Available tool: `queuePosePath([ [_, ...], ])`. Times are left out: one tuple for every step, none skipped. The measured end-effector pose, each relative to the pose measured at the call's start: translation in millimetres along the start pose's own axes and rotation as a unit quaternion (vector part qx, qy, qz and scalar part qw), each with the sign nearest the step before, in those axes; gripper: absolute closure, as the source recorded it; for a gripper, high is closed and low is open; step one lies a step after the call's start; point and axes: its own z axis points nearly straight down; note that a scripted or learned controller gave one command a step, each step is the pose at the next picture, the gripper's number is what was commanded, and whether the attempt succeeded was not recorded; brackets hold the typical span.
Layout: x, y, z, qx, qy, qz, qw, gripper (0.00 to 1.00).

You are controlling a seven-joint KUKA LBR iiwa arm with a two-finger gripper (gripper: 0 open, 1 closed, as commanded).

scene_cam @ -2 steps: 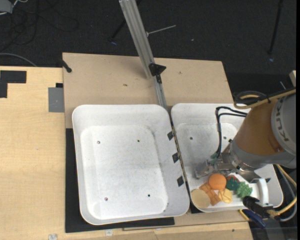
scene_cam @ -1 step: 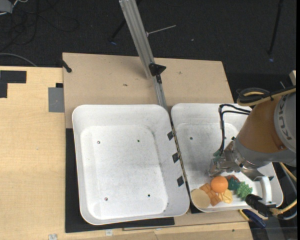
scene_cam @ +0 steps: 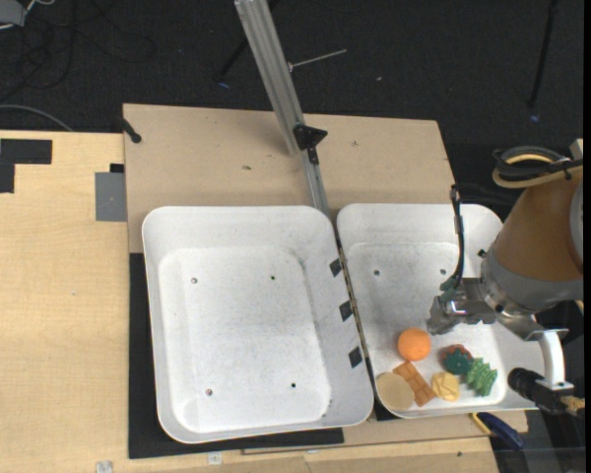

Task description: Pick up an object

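Several small objects lie in the front corner of the right bin: an orange ball, an orange-brown stick, a tan disc, a yellow piece, a green leafy piece and a dark teal and red piece. My gripper hangs low over the bin, just up and right of the orange ball and close above the teal piece. Nothing shows between its fingers.
The left bin lies beside the right one, with black clips along the shared wall. A metal pole slants up from the back of the bins. The arm's orange band stands over the right bin's right edge.
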Motion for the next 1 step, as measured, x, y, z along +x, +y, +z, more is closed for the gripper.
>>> queuePosePath([
  [-6.6, 0.3, -61.5, -0.001, 0.0, 0.0, 1.0, 1.0],
])
